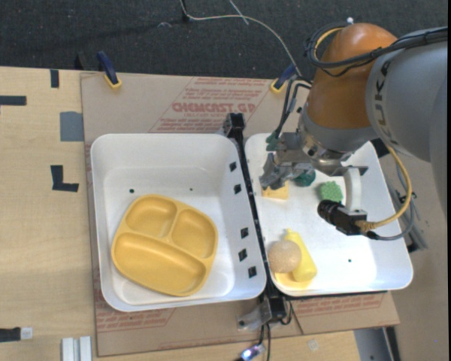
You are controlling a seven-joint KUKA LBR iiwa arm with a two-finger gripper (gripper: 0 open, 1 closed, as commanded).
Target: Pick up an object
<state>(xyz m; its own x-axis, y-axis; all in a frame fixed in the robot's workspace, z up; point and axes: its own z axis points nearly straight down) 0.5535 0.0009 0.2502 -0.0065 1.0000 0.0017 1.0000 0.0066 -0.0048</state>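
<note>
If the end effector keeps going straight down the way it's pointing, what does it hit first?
Most likely the small yellow block in the right bin: the end effector points down right above it. Depth is hard to judge from this slanted view, so it may already touch it.

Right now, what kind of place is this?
Probably a robotics lab test bench: two white bins clamped onto cardboard, a KUKA arm reaching in, and toy props like a yellow divided plate.

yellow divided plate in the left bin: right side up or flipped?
Right side up. The yellow divided plate shows its three hollow compartments and raised dividers facing the camera, lying in the left bin.
</note>
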